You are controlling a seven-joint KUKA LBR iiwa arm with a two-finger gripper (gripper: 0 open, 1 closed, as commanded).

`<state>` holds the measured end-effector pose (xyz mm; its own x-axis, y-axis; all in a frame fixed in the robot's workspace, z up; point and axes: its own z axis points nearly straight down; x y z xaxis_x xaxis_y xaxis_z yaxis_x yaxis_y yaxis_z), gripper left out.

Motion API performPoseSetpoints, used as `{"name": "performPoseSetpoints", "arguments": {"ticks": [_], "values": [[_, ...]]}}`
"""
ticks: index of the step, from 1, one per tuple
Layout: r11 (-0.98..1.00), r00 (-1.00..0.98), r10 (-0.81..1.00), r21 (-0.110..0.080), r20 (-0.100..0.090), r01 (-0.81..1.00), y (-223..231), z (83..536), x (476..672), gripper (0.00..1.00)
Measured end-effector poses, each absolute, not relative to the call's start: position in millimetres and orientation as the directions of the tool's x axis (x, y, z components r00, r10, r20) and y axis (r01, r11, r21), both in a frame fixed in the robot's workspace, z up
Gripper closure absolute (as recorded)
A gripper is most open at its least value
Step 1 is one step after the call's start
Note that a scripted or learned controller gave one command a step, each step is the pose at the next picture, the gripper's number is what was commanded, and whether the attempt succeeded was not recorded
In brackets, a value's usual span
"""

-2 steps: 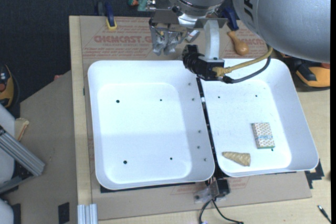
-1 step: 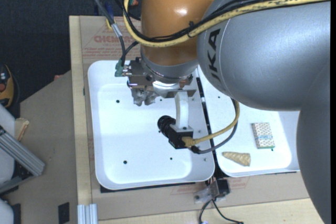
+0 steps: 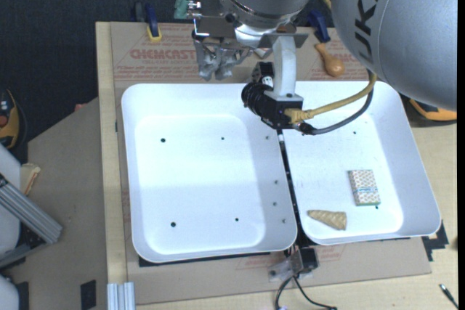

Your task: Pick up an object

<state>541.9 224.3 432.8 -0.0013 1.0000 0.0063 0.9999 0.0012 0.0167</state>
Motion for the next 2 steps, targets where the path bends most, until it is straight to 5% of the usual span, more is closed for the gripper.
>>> {"name": "performPoseSetpoints", "arguments": {"ticks": [1,2], "values": [[-0.001,0.001,1.000,-0.015,-0.005,1.000,224.1,314.3,493.0,1.00],[0.001,-0.001,1.000,0.006,0.003,1.000,224.4,373.1,496.5,1.00]]}}
